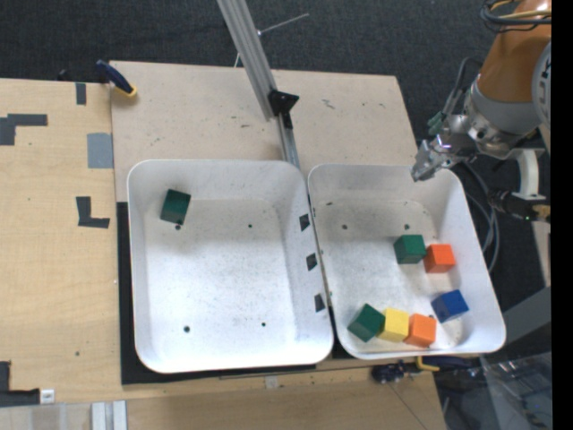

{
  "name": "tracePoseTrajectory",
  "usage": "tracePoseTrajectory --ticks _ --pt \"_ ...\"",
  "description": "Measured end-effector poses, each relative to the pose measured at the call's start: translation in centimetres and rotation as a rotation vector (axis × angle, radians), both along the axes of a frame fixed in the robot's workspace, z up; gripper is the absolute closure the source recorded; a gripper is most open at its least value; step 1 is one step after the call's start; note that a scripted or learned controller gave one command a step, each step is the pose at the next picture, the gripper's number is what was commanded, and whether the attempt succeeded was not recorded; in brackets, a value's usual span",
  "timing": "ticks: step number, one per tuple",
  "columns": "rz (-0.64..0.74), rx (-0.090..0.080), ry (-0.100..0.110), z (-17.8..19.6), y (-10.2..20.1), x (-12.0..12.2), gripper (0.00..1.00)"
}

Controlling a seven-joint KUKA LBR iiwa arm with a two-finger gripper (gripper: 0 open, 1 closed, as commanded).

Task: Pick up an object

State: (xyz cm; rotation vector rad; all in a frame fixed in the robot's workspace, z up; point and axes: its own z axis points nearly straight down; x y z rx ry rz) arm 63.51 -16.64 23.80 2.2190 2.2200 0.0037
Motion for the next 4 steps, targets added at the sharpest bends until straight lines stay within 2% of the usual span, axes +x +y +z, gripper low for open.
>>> tracePoseTrajectory --ticks 1,4 --pt "0.006 0.002 0.004 0.6 6.0 -0.7 1.00" --pt "0.007 0.002 0.007 -1.7 23.8 -4.3 1.00"
